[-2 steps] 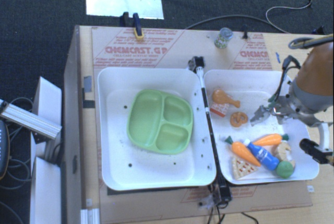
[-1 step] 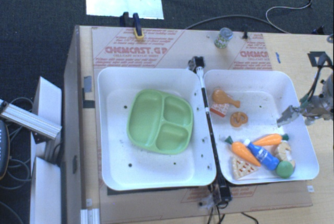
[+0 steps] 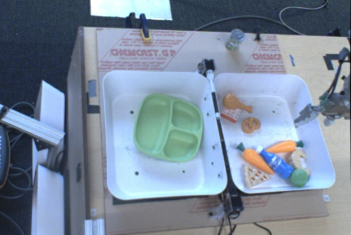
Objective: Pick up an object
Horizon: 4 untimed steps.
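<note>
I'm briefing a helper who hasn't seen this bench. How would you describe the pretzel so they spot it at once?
Start at the right-hand white bin, the one full of toy food. In its upper middle, below and right of the drumstick and beside the small red and white packet, lies the pretzel. It is the only round, brown, twisted piece with holes, apart from the pile at the bin's near edge.

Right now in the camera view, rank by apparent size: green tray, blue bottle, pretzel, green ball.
1. green tray, by far the largest
2. blue bottle
3. pretzel and green ball: they look about the same size, too close to rank.
</note>
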### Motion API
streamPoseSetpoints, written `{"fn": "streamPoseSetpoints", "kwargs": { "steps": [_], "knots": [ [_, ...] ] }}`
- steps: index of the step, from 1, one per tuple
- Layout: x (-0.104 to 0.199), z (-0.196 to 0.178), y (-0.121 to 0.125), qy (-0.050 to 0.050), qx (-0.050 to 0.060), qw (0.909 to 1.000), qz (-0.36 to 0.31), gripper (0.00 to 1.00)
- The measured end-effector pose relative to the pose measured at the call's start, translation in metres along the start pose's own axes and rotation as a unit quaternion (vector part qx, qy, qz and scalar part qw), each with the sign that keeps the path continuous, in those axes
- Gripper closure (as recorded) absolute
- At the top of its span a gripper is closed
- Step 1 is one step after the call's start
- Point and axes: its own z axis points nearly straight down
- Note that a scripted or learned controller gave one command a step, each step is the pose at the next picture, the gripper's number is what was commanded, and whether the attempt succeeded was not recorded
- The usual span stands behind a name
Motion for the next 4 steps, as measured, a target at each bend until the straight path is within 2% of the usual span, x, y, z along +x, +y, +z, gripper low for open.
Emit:
{"fn": "streamPoseSetpoints", "kwargs": {
  "steps": [1, 2, 3, 4],
  "knots": [
    [0.000, 0.052, 0.005, 0.000, 0.001, 1.0000, 0.001, 0.00],
    [0.013, 0.151, 0.127, 0.001, 0.001, 1.0000, 0.000, 0.00],
    [0.000, 0.105, 0.036, 0.000, 0.000, 1.0000, 0.001, 0.00],
    [0.070, 0.107, 0.083, 0.000, 0.000, 1.0000, 0.000, 0.00]
  ]
}}
